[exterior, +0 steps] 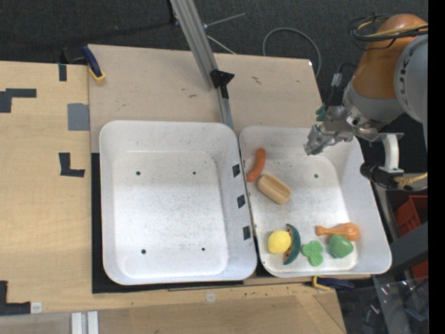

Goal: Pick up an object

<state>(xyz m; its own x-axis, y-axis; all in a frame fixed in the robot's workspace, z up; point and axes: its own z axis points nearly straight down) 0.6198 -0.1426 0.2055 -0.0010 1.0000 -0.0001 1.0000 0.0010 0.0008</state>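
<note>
- No single target is fixed by the task; the candidates all lie in the right shallow white plastic bin (361,186). Nearest the gripper are the tan bread-roll-shaped toy (274,188) and the slim orange sausage-shaped toy (256,164), lying just beside each other near the bin's left wall.
- A second cluster sits along the near edge: a round yellow lemon-like toy (279,241) touching a curved dark green pod-shaped toy (293,245), then a light green leafy toy (313,252), a green pepper-shaped toy (340,246) and an orange carrot-shaped toy (338,231).
- The grey two-finger gripper (316,145) hangs over the far right part of that bin, apart from every toy. Whether its jaws are spread or closed I cannot tell, and nothing is seen in its grasp.
- Judged from this, the roll is the easier pick: bare floor lies around most of it, whereas the near cluster is crowded against the rim.
- The left shallow white plastic bin (167,200) offers open room; the divider between bins hems the sausage.
- A slanting grey metal rail (198,44) crosses the bench beyond the bins.
</note>
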